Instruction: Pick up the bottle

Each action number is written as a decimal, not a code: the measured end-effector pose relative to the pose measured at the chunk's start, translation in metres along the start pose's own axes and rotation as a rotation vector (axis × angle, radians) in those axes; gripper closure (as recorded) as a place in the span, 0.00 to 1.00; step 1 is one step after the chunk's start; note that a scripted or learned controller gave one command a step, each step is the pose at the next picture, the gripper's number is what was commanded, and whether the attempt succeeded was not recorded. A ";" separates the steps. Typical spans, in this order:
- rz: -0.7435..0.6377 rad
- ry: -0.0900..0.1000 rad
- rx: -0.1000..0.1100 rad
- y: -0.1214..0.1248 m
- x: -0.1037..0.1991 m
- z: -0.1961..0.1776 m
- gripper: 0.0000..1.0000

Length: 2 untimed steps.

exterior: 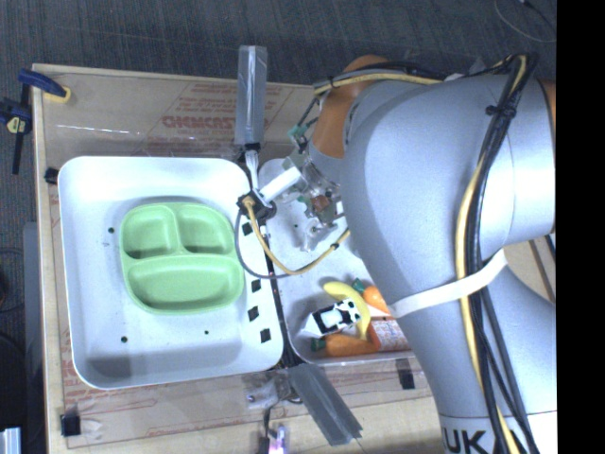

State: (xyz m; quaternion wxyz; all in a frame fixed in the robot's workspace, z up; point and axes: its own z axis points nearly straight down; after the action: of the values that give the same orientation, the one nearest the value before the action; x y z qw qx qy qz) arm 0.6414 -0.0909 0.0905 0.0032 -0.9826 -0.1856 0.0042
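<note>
While the grey arm (444,206) fills the right half of the camera view, its orange band (333,126) shows at about one o'clock from the middle of the picture, above the right bin (301,340). The gripper (307,206) hangs just below that band, over the upper part of the right bin, close to the wall that the two bins share. Whether its pincer is spread or pressed together I cannot tell, since cables and the wrist crowd it.

At nine o'clock from the gripper lies the left bin (80,253), and a green divided tray (180,258) rests flat in its middle, with two small compartments above one long one.

At six o'clock from the gripper, in the lower part of the right bin, several things lie heaped and touching: a yellow banana (345,296), a black and white toy (336,320), an orange carrot (345,345) and a reddish box (389,332). A bottle I cannot pick out with certainty; the arm covers much of this bin.
</note>
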 end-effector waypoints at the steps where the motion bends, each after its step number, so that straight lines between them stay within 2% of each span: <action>1: -0.006 -0.004 0.005 -0.001 0.000 -0.009 1.00; 2: -0.142 0.001 -0.002 0.006 -0.029 0.000 1.00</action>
State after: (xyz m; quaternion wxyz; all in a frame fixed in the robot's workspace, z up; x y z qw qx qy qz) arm 0.6161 -0.1069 0.0904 0.0024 -0.9670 -0.2549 0.0032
